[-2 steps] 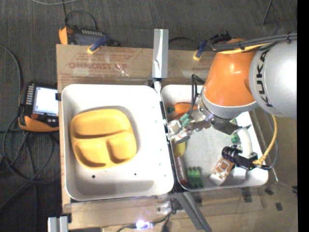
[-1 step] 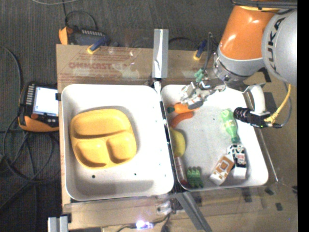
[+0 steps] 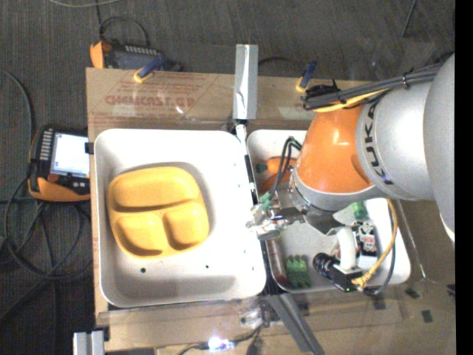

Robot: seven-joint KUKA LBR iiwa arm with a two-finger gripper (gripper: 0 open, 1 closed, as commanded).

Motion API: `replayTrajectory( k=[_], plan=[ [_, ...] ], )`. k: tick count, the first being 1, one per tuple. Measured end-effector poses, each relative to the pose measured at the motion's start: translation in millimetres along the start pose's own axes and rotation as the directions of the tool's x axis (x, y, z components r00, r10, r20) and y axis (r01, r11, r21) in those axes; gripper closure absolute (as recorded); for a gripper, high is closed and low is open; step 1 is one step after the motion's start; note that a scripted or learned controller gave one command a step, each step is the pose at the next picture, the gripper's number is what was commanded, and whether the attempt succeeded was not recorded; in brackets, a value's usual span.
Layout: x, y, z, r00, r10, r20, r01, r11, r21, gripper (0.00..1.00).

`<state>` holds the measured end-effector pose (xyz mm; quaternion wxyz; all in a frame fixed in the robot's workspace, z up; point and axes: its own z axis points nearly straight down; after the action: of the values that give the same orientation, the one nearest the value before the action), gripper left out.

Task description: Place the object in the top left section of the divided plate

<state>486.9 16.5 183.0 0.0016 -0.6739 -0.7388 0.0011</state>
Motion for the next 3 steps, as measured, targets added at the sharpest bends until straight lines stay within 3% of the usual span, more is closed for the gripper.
replayTrajectory(
  k=[1,2,3],
  plan=[
    [-19,27,-37,0.999,-0.049,0.001,0.049,0.999,-0.001,1.00],
    [-26,100,-148,1.000,0.000,0.005,0.000,1.000,-0.002,1.00],
    [-18,104,-154,0.927,0.375,0.005,-0.375,0.927,-0.001,1.00]
  ],
)
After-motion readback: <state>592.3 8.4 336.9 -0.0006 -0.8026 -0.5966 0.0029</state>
